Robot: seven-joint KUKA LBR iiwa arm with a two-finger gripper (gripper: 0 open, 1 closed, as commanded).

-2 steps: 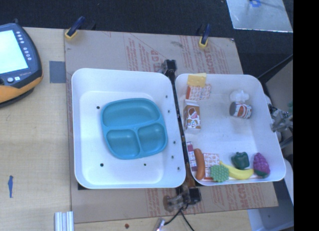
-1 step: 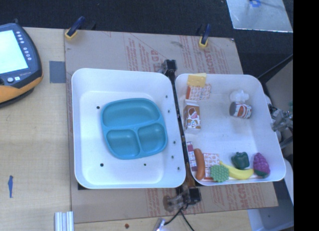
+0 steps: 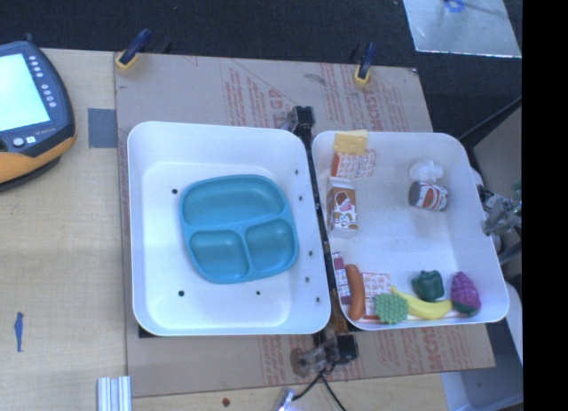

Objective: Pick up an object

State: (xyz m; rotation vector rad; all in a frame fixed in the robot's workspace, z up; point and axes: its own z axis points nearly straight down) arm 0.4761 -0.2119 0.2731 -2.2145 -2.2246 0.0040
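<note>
The right white bin (image 3: 461, 223) holds several small toys and packets. A yellow block (image 3: 351, 141), a red-and-white packet (image 3: 357, 165) and a brown packet (image 3: 343, 208) lie along its left wall. A brown-and-white can-like toy (image 3: 428, 193) lies at the upper right. Along the front wall sit a red sausage (image 3: 355, 290), a green bumpy ball (image 3: 390, 308), a banana (image 3: 426, 309), a green pepper (image 3: 427, 284) and purple grapes (image 3: 465, 294). A grey metal piece that looks like my gripper (image 3: 500, 212) pokes in at the bin's right rim, mostly cut off.
The left white bin (image 3: 151, 223) holds a blue divided plate (image 3: 238, 227). A grey-and-orange handheld pendant (image 3: 27, 107) lies at the far left of the bench. Clamps (image 3: 133, 50) (image 3: 362, 65) hold the cardboard sheet at the back.
</note>
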